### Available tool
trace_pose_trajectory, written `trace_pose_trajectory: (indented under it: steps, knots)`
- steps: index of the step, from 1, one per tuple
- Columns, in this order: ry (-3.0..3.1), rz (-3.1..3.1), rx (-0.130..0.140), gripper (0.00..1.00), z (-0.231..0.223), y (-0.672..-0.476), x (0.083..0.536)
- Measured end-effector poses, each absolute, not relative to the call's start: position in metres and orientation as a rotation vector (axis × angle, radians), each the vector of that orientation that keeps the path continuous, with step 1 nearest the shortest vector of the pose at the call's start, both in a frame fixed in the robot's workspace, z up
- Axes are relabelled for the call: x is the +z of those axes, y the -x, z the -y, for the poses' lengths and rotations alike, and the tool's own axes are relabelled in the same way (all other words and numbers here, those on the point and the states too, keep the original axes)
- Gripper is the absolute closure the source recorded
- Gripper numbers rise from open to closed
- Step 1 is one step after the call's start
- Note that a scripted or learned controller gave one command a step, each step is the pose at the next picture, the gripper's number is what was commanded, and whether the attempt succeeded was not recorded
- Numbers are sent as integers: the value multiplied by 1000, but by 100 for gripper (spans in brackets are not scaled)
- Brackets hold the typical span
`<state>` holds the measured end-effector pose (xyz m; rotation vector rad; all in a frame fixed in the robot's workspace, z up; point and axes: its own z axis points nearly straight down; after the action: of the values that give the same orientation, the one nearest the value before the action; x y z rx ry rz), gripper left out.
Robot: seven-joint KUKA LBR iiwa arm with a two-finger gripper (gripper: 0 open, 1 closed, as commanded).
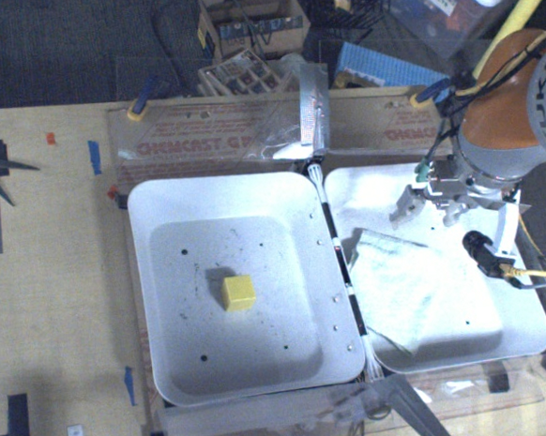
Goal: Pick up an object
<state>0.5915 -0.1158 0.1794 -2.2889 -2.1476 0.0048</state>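
Partly blurred, jaws over right bin; yellow block in left bin.

Grey arm with orange band reached in from right; two-finger gripper hung low, fingers apart, nothing between.

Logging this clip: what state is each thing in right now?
Yellow block: resting flat in the left bin, untouched.
Tool: over the right bin, nothing seen held.
Arm: reaching in above the right bin.
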Motion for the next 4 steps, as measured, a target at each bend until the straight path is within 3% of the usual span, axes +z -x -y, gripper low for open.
trace_pose_trajectory:
  steps: [1, 2, 3, 4]
  knots:
    - [2204, 2237, 5, 0, 136, -595, 273]
    - [2741, 1532, 8, 0, 128, -653, 174]
    - [2734, 1543, 16, 100, 126, -654, 181]
    - [2875, 1250, 13, 100, 144, -610, 113]
